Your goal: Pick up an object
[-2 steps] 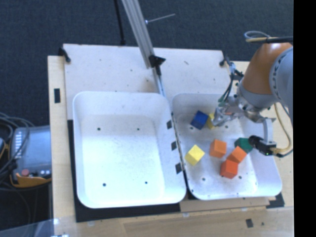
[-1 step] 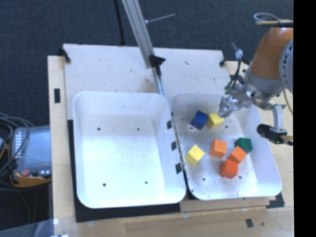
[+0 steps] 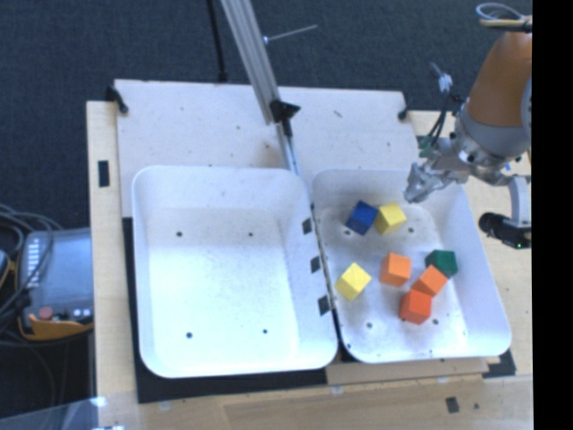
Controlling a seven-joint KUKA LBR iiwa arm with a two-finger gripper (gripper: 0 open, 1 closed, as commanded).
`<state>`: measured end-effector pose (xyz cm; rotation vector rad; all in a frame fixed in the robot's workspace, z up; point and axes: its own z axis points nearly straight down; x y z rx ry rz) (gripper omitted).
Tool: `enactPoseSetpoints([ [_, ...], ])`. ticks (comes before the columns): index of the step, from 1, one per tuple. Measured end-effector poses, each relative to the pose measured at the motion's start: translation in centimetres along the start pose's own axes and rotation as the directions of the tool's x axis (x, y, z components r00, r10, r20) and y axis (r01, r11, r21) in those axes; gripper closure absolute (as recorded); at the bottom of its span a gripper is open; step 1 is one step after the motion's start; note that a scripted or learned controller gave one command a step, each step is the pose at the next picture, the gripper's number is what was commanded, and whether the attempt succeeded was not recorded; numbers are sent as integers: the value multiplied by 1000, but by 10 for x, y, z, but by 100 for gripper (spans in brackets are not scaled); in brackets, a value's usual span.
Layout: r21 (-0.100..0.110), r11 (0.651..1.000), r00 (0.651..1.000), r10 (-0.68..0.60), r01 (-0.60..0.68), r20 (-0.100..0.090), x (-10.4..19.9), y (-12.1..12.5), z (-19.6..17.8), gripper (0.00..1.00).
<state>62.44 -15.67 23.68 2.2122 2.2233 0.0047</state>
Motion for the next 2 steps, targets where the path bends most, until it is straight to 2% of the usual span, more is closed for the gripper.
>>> enactPoseSetpoints([
  [1,4,1000,1000,-3,3,-3,60,3,-9,100],
  [2,8,1000,1000,-2,2,-3,117,8,2,100],
])
